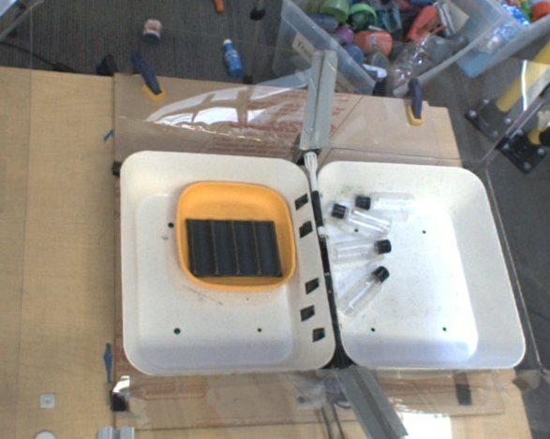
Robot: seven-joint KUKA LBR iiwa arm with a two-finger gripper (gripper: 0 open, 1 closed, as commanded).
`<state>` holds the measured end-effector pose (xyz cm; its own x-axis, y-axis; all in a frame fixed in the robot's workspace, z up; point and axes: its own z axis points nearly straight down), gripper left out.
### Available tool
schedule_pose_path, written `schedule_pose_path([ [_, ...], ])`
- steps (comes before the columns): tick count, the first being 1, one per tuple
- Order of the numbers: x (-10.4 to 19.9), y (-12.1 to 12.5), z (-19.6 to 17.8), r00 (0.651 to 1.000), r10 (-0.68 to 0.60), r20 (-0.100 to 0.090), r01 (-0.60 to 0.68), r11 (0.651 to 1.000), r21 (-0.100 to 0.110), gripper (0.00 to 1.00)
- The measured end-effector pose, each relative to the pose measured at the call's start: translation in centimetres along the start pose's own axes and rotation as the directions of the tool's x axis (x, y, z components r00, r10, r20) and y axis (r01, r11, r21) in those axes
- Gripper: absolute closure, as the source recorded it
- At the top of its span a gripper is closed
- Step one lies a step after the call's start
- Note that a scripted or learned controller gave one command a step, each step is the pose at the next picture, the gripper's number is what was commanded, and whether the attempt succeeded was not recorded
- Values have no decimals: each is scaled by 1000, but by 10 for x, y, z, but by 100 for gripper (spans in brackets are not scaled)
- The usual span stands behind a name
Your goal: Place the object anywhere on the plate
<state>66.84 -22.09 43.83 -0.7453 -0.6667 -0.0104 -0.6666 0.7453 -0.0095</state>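
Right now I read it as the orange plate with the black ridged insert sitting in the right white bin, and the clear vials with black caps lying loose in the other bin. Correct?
Not quite. The camera view shows the orange plate with its black ridged insert in the left white bin. The clear black-capped vials lie loose in the right white bin.

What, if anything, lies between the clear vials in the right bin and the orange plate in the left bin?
The raised rims where the two bins meet run between the vials and the orange plate. The plate also carries a dark ribbed insert over most of its middle.
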Motion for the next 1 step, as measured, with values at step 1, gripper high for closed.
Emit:
schedule_pose_path([
  [1,0,0,0,925,-380,1,380,925,-1,100],
])
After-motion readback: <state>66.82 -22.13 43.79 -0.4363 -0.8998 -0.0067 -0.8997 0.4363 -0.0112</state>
